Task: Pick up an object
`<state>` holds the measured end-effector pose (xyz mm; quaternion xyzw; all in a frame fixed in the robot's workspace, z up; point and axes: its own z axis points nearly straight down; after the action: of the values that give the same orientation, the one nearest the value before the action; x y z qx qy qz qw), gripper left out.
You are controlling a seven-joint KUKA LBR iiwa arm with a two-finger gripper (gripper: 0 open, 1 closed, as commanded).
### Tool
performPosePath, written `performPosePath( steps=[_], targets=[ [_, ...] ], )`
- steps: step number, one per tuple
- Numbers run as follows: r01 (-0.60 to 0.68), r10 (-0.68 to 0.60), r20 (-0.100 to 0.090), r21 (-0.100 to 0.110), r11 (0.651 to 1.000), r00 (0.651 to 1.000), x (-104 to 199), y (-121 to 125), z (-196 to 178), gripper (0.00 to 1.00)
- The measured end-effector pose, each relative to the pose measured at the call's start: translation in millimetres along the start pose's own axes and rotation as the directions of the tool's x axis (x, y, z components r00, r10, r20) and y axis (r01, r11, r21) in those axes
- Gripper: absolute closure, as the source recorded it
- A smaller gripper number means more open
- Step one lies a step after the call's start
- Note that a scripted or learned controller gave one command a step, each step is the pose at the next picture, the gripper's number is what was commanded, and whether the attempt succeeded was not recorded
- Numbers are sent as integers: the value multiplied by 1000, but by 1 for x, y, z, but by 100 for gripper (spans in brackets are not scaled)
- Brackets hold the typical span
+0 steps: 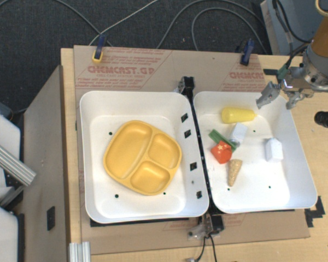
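Gripper [279,96] hung over the far right corner of the right bin [300,162], fingers spread apart, nothing between them. In that bin: yellow piece [238,114] near the far edge; red strawberry [221,152] with a green piece [219,137] close to the left wall; tan cone [234,171] just nearer; two white blocks [273,149] toward the middle and right. Left bin [93,146] carried a yellow divided plate [142,157] at its centre.

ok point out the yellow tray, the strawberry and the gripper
yellow tray [142,157]: camera view, centre where its dividers meet
strawberry [221,152]: camera view, middle of its red body
gripper [279,96]: camera view, midway between its spread fingertips
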<state>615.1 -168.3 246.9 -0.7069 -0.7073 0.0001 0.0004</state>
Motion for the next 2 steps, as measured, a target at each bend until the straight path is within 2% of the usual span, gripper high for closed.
performPosePath(
  steps=[2],
  targets=[
    [0,1,-1,4,1000,1000,2,-3,84,0]
  ],
)
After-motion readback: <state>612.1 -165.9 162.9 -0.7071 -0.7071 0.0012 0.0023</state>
